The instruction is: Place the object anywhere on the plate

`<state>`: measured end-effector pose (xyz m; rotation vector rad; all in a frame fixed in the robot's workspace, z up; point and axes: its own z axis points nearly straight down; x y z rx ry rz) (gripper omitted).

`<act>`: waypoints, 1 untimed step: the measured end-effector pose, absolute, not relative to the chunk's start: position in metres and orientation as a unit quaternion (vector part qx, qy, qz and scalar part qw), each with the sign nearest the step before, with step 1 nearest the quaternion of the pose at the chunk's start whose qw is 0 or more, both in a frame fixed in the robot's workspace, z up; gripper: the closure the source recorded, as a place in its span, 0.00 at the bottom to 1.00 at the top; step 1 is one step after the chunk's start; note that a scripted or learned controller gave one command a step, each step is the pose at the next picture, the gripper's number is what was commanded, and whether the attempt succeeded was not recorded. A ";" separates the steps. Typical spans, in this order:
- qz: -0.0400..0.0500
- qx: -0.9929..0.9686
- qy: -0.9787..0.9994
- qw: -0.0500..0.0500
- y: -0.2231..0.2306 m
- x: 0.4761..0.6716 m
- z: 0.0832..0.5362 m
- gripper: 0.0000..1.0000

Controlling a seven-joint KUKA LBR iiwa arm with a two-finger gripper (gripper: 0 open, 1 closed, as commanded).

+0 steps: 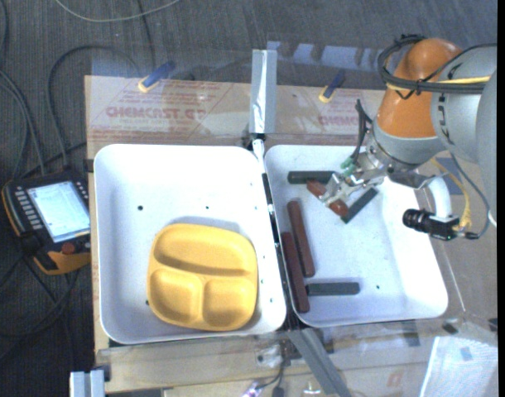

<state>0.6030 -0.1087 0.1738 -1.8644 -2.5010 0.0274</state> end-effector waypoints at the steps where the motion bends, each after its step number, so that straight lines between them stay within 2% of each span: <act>1: 0.003 -0.519 -0.855 0.002 -0.042 0.567 0.181 1.00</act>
